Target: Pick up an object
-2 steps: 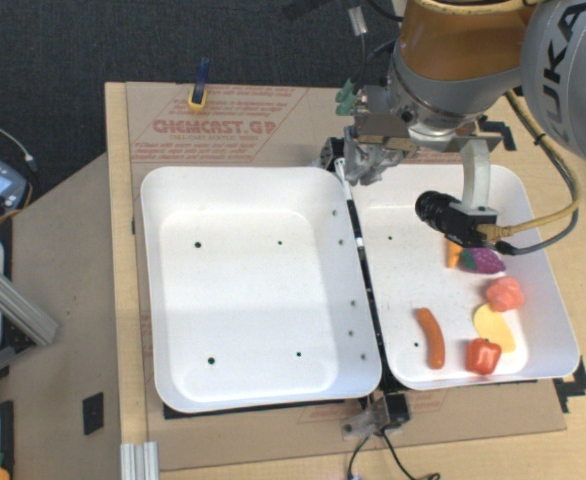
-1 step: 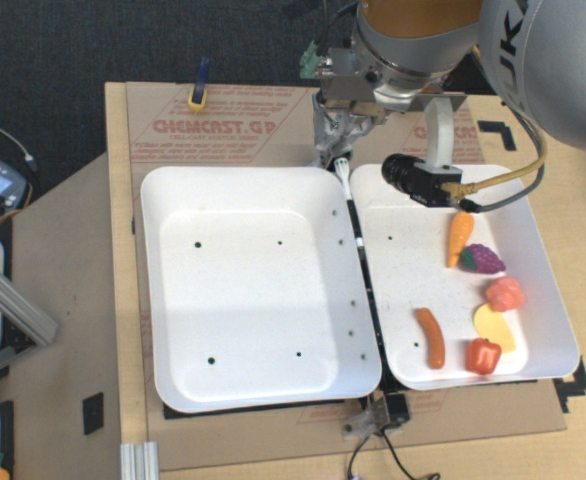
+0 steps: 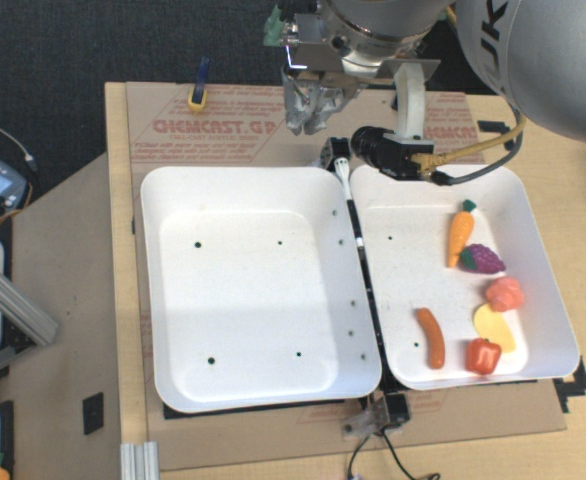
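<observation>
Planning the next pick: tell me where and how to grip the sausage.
Probably grip the sausage across its narrow middle, coming straight down from above. It lies flat and lengthwise toward the bin's near edge, with bare floor on both long sides; the red pepper sits apart to its right.

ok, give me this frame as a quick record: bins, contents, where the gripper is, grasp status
left bin: bare white floor with a few small dark dots
right bin: holds six toy foods, all toward its right side
items: carrot, purple grapes, pink piece, yellow piece, red pepper, sausage
gripper: above the cardboard behind the bins, near the divide, clear of both bins
grasp: nothing seen between its fingers
task status: no object picked up yet
</observation>
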